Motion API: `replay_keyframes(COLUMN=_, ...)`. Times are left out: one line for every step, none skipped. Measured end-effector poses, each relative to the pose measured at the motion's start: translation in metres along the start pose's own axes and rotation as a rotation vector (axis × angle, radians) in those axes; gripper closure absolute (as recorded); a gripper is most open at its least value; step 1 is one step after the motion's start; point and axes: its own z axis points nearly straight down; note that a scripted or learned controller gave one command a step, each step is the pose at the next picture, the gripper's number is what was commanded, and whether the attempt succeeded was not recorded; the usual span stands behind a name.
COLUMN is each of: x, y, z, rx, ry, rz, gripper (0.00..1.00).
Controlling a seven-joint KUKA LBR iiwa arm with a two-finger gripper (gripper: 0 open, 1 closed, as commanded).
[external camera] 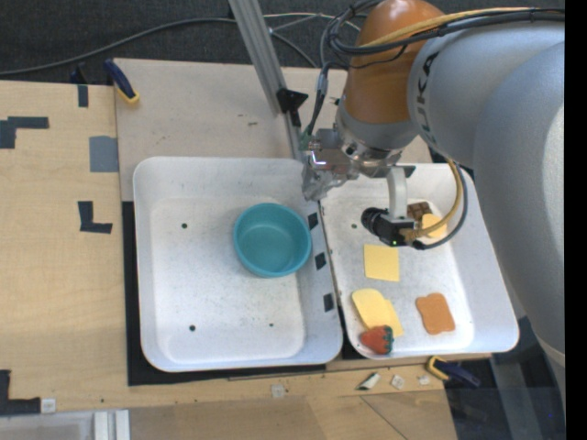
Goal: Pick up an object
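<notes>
A teal bowl [271, 238] sits upright in the left bin [165, 273], close to that bin's right wall. My gripper [315, 181] hangs over the divider between the two bins, just up and right of the bowl, and nothing shows in it. In the right bin [477, 324] lie a yellow square slice [382, 263], a pale yellow wedge [374, 307], a red strawberry [376, 340] and an orange piece [436, 313]. A small brown item [419, 211] sits near the back, partly hidden by the arm.
The arm's wrist covers the back of the right bin. A slanted grey metal bar [261, 53] crosses behind the bins. A blue and yellow clamp [122, 81] lies at the bench's back left, another [445, 368] at the front.
</notes>
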Motion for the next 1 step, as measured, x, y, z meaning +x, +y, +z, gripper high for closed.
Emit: replay_keyframes(x=0.0542, y=-0.01, z=0.0122, rx=0.001, ry=-0.001, rz=0.0, gripper=1.0)
